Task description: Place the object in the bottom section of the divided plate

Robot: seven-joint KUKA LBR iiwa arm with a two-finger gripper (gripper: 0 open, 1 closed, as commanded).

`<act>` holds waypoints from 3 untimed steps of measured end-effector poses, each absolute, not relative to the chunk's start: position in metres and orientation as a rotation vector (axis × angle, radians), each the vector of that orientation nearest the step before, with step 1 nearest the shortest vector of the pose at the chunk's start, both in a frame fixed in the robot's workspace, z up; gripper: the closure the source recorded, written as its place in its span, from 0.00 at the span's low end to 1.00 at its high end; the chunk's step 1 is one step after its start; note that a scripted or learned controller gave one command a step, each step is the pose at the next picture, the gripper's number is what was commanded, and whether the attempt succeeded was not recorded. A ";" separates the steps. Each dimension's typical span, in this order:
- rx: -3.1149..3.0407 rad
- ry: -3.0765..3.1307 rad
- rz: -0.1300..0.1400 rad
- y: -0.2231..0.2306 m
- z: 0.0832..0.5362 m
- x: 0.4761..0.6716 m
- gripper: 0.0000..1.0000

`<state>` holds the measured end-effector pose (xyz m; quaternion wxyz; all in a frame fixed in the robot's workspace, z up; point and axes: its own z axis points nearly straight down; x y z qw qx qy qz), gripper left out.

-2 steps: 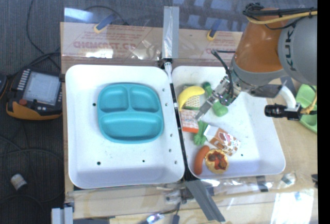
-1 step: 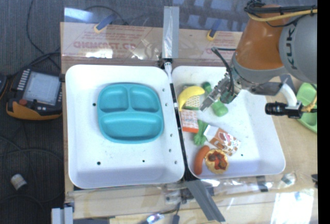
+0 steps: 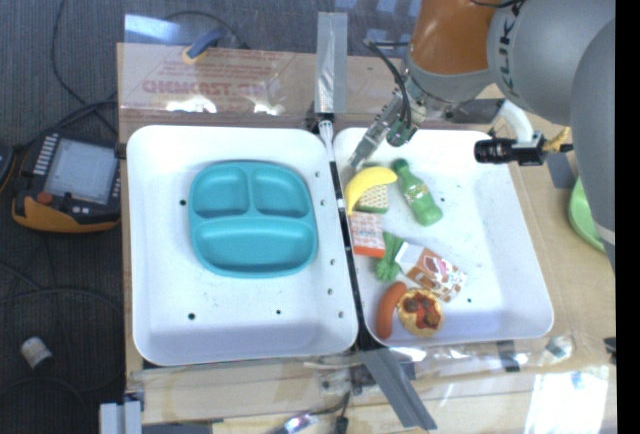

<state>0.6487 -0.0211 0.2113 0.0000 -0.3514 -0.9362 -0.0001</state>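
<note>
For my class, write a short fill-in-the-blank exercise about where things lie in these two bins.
1. The blue divided plate lies in the ____ bin.
2. The arm's hand hangs just above the ____ toy banana.
3. The bottle beside the banana is ____ in colour.
4. The plate has ____ sections.

Missing words: left; yellow; green; three

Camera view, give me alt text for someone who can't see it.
A grey and orange robot arm's gripper hovers above a toy banana among toy foods in the right bin; a blue divided plate sits in the left bin.
</note>
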 end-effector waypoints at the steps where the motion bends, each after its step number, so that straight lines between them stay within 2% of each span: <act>1: -0.991 -2.980 -0.001 0.054 0.196 0.610 1.00; 2: -1.013 -2.974 -0.001 0.115 0.253 0.575 1.00; 3: -1.013 -2.973 -0.002 0.115 0.253 0.575 0.00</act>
